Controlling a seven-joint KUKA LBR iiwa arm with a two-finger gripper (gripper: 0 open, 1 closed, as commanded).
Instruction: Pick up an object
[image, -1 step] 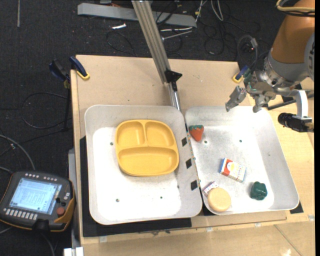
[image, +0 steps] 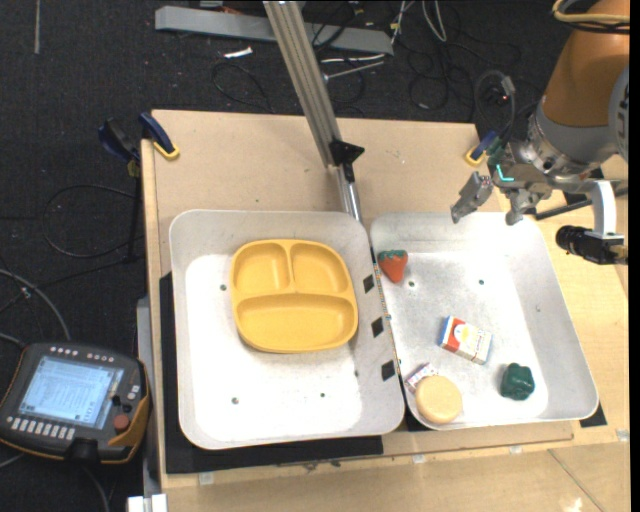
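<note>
Nearest the lower edge of the frame, a round tan disc (image: 438, 399), a green lump (image: 517, 381) and a small carton (image: 466, 339) lie in the right bin (image: 500, 265), with a strawberry (image: 394, 265) further up at its left wall. The step looks like the approach, nothing grasped: the next move calls for descending over one item. At upper right the gripper (image: 492, 203) hangs above the bin's far rim, fingers apart and holding nothing, arm reaching in from the right
</note>
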